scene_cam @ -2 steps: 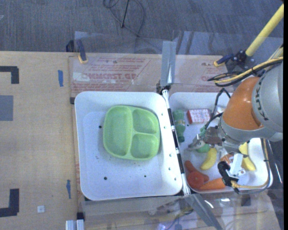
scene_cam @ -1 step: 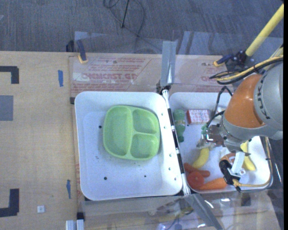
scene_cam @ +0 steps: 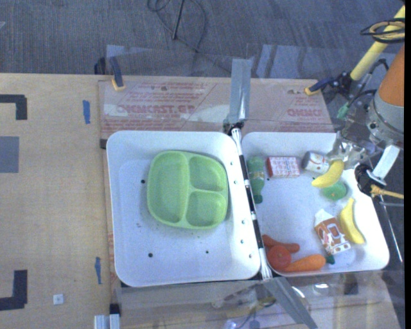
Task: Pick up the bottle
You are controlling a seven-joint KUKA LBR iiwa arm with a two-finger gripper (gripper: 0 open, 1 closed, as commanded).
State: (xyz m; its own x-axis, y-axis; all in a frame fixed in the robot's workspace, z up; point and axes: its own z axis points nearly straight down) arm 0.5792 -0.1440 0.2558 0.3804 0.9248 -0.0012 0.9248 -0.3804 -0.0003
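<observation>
Right bin holds green bottle and toy food; claw grip unclear.

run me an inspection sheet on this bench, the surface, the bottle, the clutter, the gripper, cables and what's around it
Surface: wooden bench bearing two white bins, left bin and right bin.
Job's things: green bottle lying against the right bin's left wall.
Clutter: green divided plate in the left bin; in the right, two bananas, carrot, small cartons.
Gripper: gripper over the right bin's far right corner, far from the bottle.
Cables: black cable on the floor.
Surroundings: grey carpet.
</observation>
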